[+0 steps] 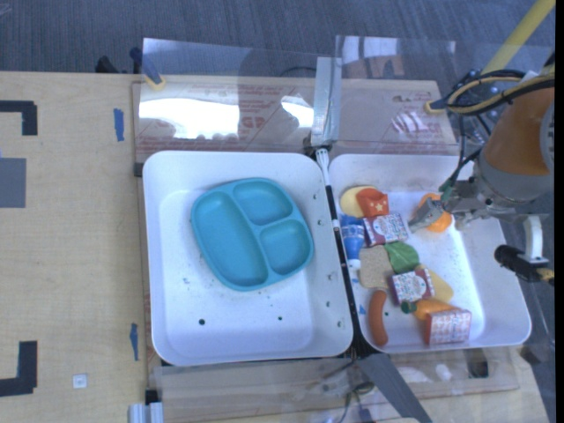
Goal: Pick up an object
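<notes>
**Inspector A:** Camera view, left side first. The left bin [167, 324] holds a blue divided plate [253, 233], lying flat and turned at a slant. Dark specks are scattered on the bin floor around it.

**Inspector B:** Noted. The right bin [507, 311]?

**Inspector A:** It holds a cluster of toy food items along its left half. Near the top lies a yellow piece [352, 200] with a red block [374, 204] touching it. Below that are a small printed carton [388, 228] and a blue packet [352, 235] against the divider. Then come a tan bread slice [375, 269] beside a green piece [403, 256], a second printed carton [411, 286], a red sausage [378, 316] and an orange-and-red box [447, 325] nearest the front wall.

**Inspector B:** The arm?

**Inspector A:** The arm [520, 148] enters from the right, over the right bin's upper right part. The gripper [445, 211] sits low there, right against an orange object [434, 213].

**Inspector B:** Clenched, released, or grasping?

**Inspector A:** I cannot tell; that detail is not resolved here. The orange object lies well apart from the cluster's lower items, just right of the first carton.
</notes>
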